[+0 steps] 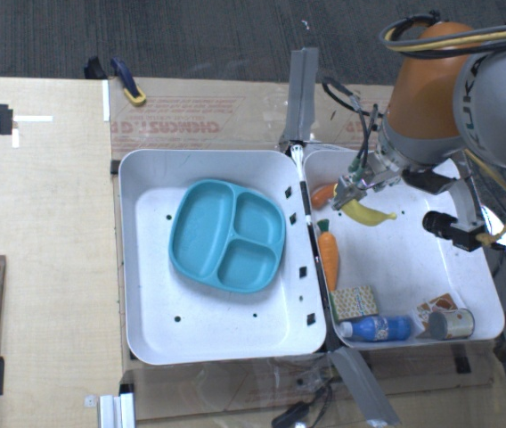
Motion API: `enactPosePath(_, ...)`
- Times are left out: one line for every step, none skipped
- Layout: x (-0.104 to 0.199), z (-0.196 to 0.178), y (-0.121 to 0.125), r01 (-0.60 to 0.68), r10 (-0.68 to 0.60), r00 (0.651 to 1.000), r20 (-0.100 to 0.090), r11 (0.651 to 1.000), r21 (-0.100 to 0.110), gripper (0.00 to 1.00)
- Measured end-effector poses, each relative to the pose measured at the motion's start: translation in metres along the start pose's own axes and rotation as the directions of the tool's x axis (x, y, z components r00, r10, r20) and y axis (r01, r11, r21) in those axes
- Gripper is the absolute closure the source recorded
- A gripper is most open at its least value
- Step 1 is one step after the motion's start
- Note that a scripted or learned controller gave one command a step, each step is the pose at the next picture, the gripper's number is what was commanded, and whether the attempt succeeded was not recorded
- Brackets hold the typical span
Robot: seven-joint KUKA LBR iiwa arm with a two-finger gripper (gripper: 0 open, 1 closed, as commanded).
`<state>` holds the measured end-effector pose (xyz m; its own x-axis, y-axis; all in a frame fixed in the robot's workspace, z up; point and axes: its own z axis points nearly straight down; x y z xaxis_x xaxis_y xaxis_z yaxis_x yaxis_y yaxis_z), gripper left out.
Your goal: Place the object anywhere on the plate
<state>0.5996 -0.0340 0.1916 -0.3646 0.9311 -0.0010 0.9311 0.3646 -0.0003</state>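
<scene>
Toward the right of the frame, the grey arm with the orange band [431, 69] reaches into the right white bin [480, 279]. Its two-finger gripper [357, 185] hangs low in the upper left part of this bin; whether it is open or closed cannot be told. The yellow plastic banana [369, 213] lies just below and right of it, seemingly not between the fingers. The risk is probably a missed grasp: the orange carrot [328, 257] and another orange object [322, 194] lie near, and the blue divided plate [228, 235] waits in the left white bin [146, 266].

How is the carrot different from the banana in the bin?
The carrot is orange with a green top; the banana is yellow. The carrot lies straight along the bin's left wall; the banana curves, lying just under the gripper. Both lie in the right bin.
</scene>
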Motion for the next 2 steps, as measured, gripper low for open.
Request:
enactPosePath(0.080, 0.001, 0.027, -0.006, 0.006, 1.000, -0.001, 1.000, 0.001, 1.00)
enactPosePath(0.146, -0.012, 0.033, 0.038, -0.038, 0.999, 0.000, 0.999, 0.002, 1.00)
